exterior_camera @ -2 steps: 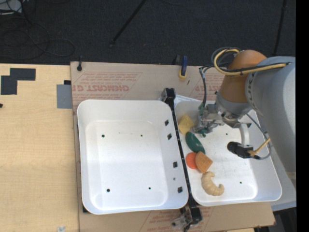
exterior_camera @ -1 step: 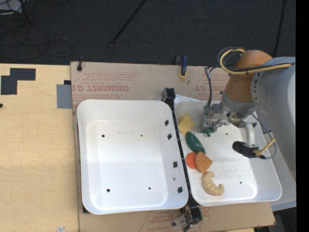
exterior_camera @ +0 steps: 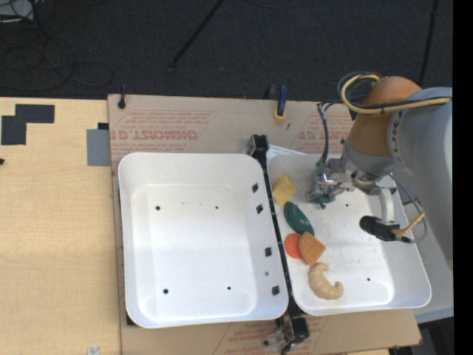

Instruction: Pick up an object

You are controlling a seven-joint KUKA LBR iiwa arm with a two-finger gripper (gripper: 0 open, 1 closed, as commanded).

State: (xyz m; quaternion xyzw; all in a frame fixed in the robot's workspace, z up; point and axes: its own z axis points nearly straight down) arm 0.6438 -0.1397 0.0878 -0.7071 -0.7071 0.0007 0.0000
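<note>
Camera view: arm [exterior_camera: 399, 139] over right bin [exterior_camera: 403, 272] (toy foods inside).

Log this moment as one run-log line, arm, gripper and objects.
arm: over right white bin | gripper: low near bin's back, nothing seen held | yellow block, dark green oval piece, orange waffle-like piece, tan croissant-shaped piece: lying in right bin

We found the left bin [exterior_camera: 192, 235] open for passage across its whole floor. In the right bin [exterior_camera: 384, 272], a yellow piece [exterior_camera: 284, 190], green piece [exterior_camera: 298, 217], orange pieces [exterior_camera: 304, 247] and croissant [exterior_camera: 325, 282] crowded its left side; the near right floor lay free.
</note>
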